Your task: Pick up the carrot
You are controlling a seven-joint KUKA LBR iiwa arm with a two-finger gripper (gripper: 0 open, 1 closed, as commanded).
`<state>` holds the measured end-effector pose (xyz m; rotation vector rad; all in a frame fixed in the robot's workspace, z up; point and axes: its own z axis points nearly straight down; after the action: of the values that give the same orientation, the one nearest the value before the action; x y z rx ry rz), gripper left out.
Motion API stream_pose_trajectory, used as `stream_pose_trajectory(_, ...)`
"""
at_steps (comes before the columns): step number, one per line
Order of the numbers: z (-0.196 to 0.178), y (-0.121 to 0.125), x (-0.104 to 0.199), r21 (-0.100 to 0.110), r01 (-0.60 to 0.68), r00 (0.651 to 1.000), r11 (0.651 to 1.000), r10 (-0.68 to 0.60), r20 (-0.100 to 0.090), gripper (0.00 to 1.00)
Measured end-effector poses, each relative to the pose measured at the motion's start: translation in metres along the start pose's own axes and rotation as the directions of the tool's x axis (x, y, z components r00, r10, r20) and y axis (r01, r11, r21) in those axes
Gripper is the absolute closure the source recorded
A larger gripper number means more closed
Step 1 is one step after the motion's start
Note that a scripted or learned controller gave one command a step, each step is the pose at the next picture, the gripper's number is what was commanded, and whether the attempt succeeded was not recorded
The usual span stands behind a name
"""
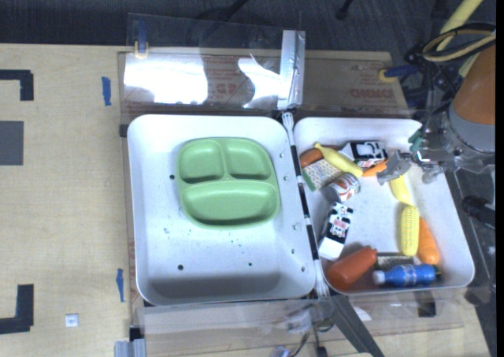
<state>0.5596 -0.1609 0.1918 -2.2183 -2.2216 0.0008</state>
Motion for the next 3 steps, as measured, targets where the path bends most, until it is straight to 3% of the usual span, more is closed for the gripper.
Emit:
stream_pose_trajectory(1, 0.068, 0.062, -0.002, -0.004, -0.037, 0.999, 0.999, 0.037, 0.002, 0.0)
stream_pose_trajectory(2, 0.095, 0.059, -0.03, -0.018, 0.076, 0.997, 0.997, -0.076, -0.007, 0.0)
stream_pose_trajectory(3, 0.082, 0.061, -0.034, -0.028, 0.076, 0.997, 0.997, -0.076, 0.008, 1.0)
